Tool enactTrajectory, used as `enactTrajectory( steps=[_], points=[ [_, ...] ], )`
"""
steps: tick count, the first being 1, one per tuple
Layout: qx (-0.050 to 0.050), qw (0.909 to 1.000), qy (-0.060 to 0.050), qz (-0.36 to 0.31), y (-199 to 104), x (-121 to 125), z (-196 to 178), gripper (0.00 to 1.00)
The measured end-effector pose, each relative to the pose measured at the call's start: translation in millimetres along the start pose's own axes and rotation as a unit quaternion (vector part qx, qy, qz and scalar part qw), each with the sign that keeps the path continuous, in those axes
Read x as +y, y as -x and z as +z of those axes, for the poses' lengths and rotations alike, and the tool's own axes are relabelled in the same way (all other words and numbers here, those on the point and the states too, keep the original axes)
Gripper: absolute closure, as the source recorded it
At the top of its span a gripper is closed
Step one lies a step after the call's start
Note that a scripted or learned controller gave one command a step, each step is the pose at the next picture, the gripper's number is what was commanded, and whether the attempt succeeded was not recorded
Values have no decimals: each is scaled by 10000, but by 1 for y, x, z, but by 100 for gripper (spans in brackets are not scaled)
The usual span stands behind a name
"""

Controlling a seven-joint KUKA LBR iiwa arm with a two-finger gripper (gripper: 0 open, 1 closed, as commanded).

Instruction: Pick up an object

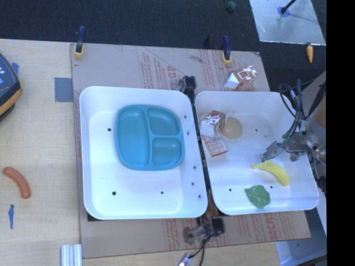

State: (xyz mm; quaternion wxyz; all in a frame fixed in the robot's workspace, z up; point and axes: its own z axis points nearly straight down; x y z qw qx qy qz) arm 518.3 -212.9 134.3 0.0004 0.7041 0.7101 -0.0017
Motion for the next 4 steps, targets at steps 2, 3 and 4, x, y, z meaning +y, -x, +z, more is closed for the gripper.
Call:
enactTrajectory(
  steps=[2,3,4],
  points=[
    [8,10000,-9,2,-1,-16,19,100],
    [8,10000,-11,1,-1,-16,19,0],
    [16,10000,-10,13,-23,-18,43,0]
  ],
)
